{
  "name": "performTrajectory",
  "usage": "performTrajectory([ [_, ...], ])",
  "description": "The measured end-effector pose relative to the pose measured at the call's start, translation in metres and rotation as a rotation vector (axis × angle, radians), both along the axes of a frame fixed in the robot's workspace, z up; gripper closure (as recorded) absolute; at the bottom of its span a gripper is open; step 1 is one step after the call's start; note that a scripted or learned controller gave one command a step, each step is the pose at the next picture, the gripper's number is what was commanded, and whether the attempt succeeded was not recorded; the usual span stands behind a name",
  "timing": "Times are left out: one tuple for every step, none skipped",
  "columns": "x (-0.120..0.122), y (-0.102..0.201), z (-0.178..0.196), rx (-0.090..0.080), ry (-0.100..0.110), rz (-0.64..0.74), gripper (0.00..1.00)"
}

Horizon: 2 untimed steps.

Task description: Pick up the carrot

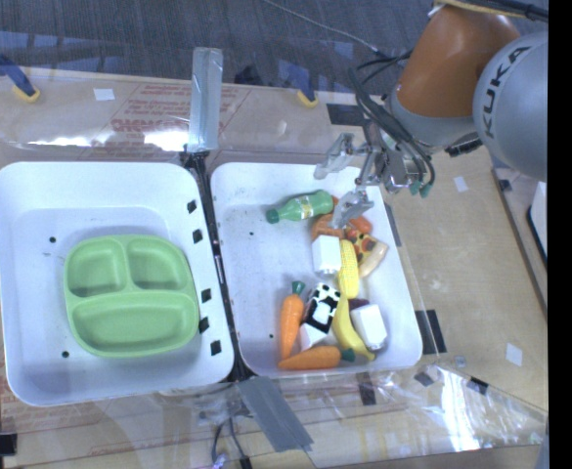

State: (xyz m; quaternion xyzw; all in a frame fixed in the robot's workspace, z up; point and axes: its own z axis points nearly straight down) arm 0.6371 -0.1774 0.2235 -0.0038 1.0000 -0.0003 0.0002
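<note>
Here we read "KUKA" on the arm (506,71); the gripper (356,203) hangs open, carrot (289,324) well below-left of it.

Before you, two white bins sit side by side on the bench. The left bin (12,262) carries a green divided plate (129,296) near its middle. Along the right bin's (246,262) right edge you see a green bottle (302,206), a corn cob (349,268), a banana (345,330), a small white carton (326,254) and a black-and-white block (322,306).
</note>
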Motion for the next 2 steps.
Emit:
performTrajectory([
  [-0.105, 0.048, -0.132, 0.003, 0.003, 0.106, 0.00],
  [-0.133, 0.054, -0.124, -0.007, -0.027, 0.364, 0.00],
])
